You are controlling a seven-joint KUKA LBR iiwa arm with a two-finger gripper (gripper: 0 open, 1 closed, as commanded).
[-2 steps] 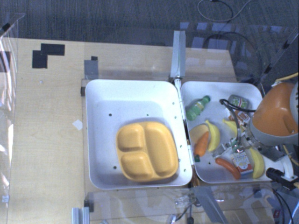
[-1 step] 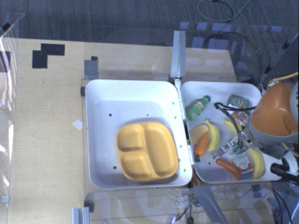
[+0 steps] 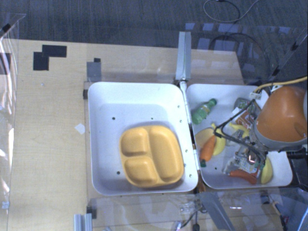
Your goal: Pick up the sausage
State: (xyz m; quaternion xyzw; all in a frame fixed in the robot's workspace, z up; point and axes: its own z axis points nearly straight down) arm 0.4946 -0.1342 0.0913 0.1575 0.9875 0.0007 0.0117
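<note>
The sausage (image 3: 244, 176), a short reddish-brown link, lies near the front edge of the right bin (image 3: 211, 181). My gripper (image 3: 242, 164) hangs just above it, reaching down from the orange-banded arm (image 3: 283, 115) on the right. The gripper's body covers the sausage's upper side, and I cannot tell whether it touches the sausage.
In the right bin are a green bottle (image 3: 204, 109) at the back, a carrot (image 3: 208, 149) by the left wall, and yellow bananas (image 3: 266, 172) beside the sausage. A yellow divided plate (image 3: 151, 154) sits in the left bin (image 3: 106, 129).
</note>
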